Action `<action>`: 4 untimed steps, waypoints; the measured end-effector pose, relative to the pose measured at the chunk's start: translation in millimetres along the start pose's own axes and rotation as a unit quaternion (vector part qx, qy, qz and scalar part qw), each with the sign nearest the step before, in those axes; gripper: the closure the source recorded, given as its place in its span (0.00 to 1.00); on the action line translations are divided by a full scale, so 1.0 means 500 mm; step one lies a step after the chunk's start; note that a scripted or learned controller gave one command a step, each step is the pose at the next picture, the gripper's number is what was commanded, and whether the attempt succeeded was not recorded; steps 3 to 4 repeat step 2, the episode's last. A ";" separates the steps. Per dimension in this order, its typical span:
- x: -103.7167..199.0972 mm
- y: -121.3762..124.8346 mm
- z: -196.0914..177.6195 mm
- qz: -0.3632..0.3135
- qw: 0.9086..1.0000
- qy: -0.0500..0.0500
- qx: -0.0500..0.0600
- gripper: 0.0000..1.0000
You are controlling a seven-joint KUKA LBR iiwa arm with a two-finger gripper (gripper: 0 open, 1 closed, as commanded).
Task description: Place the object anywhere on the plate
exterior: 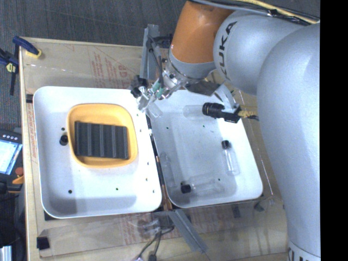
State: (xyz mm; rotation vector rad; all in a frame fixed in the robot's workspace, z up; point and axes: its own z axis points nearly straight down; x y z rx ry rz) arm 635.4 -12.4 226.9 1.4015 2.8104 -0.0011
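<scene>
Two shallow white bins are being viewed from above, the left bin [49,194] and the right bin [247,184] sitting side by side on a wooden bench [81,56]. Much of the right side is being taken up by the grey arm [283,118], whose orange band [198,29] is sitting above the wrist. A yellow plate [81,113] with a dark ribbed insert is lying in the left bin, well apart from the right bin's contents. Several clear vials with black caps are lying in the right bin: one [231,157] near the right wall, one [201,187] near the front wall, and a fainter one [197,111] toward the back.

The gripper [148,97] is being held over the back corner where the two bins meet. Something clear and small appears to be hanging just below it, but whether anything is being gripped, or how far the claw is spread, cannot be told from this view.

If a vial is indeed being carried, the step is judged to be the transfer toward the plate. It would be done well by being kept level and slow, since a smooth glass-like tube is likely to slip or roll. Release should be made low over the ribbed centre, so that the vial is caught between the ridges rather than being rolled off the rim.
</scene>
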 end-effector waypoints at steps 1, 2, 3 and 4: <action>0.017 -0.007 0.071 -0.128 0.992 0.002 0.001 1.00; 0.016 -0.007 0.071 -0.127 0.992 0.001 0.001 0.00; 0.016 -0.007 0.071 -0.127 0.992 0.001 0.001 0.00; 0.016 -0.007 0.071 -0.127 0.992 0.001 0.001 0.00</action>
